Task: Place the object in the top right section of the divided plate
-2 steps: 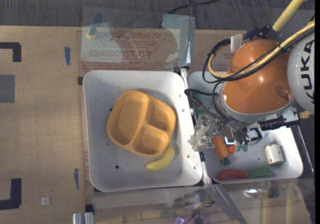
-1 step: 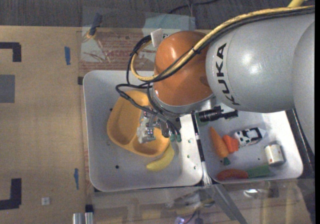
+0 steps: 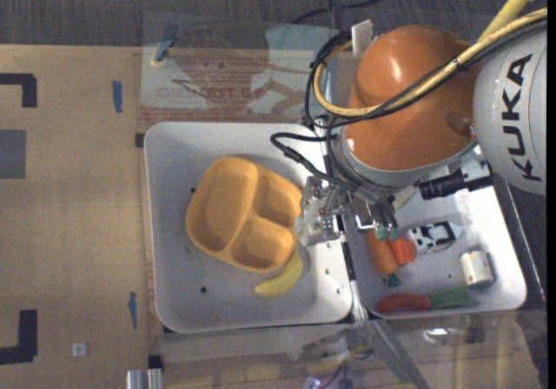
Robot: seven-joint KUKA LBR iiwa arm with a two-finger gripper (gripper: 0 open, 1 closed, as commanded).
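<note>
The gripper (image 3: 323, 220) sits at the plate (image 3: 241, 214) rim, left bin (image 3: 174, 205). Its finger state cannot be determined. A banana (image 3: 282, 279) lies beside the plate.

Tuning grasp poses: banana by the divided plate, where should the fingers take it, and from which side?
Take the banana at mid-body, fingers across its narrow width, coming straight down. It lies flat on the left bin floor, curved, its upper end close against the yellow divided plate, so the lower half offers more free space. Probably avoid the tapered tips.
</note>
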